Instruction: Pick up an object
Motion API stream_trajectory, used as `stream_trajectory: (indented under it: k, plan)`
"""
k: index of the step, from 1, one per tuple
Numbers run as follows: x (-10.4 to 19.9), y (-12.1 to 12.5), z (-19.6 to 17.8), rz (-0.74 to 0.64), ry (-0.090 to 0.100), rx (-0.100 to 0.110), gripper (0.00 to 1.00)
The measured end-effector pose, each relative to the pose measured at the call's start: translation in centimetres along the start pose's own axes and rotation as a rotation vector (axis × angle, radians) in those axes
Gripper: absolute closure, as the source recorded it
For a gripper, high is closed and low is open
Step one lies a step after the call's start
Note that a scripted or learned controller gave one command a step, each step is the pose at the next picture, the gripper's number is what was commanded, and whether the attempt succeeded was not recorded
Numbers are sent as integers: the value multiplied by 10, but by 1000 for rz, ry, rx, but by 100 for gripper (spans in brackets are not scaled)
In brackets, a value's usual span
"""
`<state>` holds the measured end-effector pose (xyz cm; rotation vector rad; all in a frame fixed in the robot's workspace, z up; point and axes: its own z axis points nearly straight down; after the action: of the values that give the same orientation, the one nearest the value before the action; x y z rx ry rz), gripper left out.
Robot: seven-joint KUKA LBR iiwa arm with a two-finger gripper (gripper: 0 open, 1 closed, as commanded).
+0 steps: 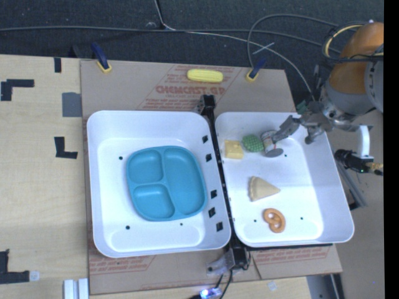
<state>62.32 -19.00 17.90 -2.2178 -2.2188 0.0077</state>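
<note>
Gripper [270, 143] beside green object [252, 143]

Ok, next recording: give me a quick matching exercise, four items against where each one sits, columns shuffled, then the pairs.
Items:
1. blue divided plate
2. pretzel
3. yellow banana-like piece
4. green item

Places:
A. on the cardboard above the bins
B. right bin, near its front edge
C. left bin, in the middle
D. right bin, just beside the gripper

Pairs: 1-C, 2-B, 3-A, 4-D
</note>
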Motion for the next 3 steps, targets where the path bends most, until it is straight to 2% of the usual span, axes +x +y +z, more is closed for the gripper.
stream_trajectory:
  k: [1,2,3]
  plan:
    - [8,5,59,-2,0,-1,0]
    - [8,6,45,-3,-1,-7,100]
    - [18,10,-3,-2,0,-10,100]
